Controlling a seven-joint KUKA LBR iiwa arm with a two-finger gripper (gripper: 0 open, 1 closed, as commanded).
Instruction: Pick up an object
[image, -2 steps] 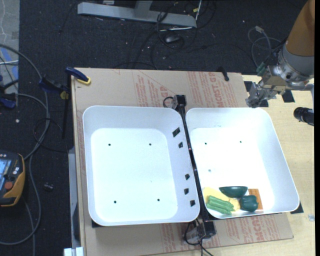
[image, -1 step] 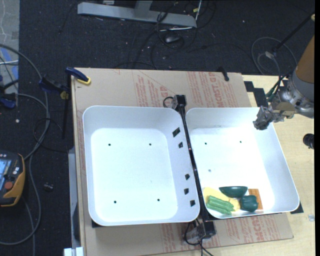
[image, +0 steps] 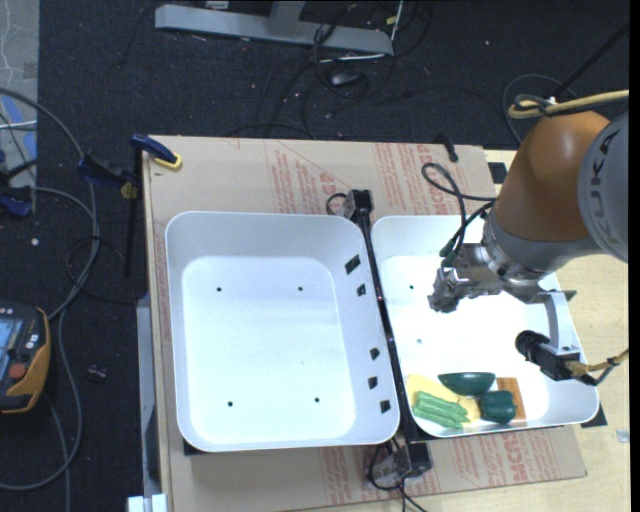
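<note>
My gripper (image: 447, 291) hangs over the middle of the right bin (image: 405, 240), above its bare white floor. Nothing shows between its fingers. Along the bin's near edge lie several objects: a dark green bowl-like piece (image: 467, 382), a light green ridged piece (image: 438, 409), a dark green block (image: 497, 406), a pale yellow flat piece (image: 424, 385) and a brown piece (image: 508, 386). They sit below and slightly right of the gripper, apart from it.
The left bin (image: 200, 240) stands beside the right one, with a black divider (image: 378, 300) between them. Both rest on a cardboard sheet (image: 270, 170). A black cylinder (image: 545, 355) juts from the arm over the right bin's right side. Cables lie on the dark floor behind.
</note>
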